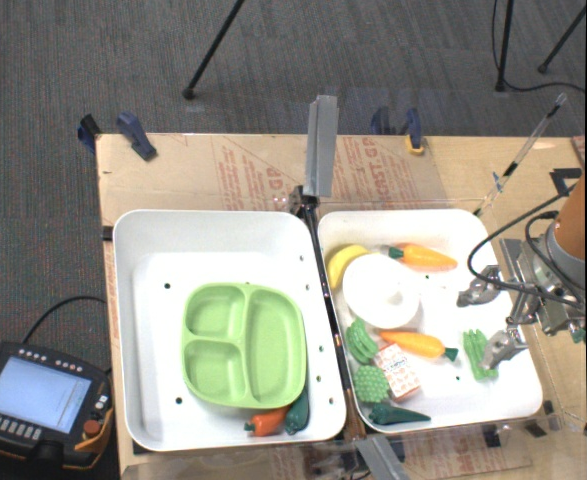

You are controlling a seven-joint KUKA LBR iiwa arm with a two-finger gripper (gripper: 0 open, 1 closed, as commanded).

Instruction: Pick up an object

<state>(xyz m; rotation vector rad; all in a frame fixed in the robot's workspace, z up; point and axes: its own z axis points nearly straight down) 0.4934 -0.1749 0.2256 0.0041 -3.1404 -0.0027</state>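
I see the gripper [493, 318] at the right edge of the right bin [493, 230] — fingers spread, grasping nothing — just above a green toy [476, 353] at lower right.

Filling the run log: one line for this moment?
gripper: open, over right bin | nothing held | nearest: green toy | divided plate: left bin

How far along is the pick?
Done: the gripper is over the right white bin, at its right side. In hand: nothing visible between the open jaws. Left: closing on an item, probably the small green leafy toy just beside it, and lifting. The orange toy carrot lies untouched.
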